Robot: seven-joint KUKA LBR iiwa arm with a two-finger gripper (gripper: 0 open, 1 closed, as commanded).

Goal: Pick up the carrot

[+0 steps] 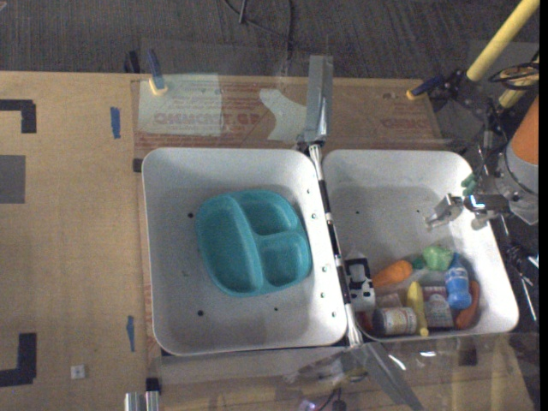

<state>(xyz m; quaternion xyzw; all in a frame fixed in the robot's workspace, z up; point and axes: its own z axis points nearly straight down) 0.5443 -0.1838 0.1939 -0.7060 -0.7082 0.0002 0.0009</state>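
Note:
The carrot [392,273] is a stubby orange piece lying in the right bin [385,187], at the left end of a heap of toys along the bin's near edge. My gripper [458,215] hangs over the right side of that bin, up and to the right of the carrot and well apart from it. Its fingers stand open with nothing between them. The arm's orange band [527,139] shows at the right edge.
Beside the carrot lie a green piece [438,256], a blue bottle [458,288], a yellow item [417,302], a small can [396,321], a black-and-white object [358,281] and another orange piece [467,314]. A teal divided plate [253,241] sits in the left bin [171,187].

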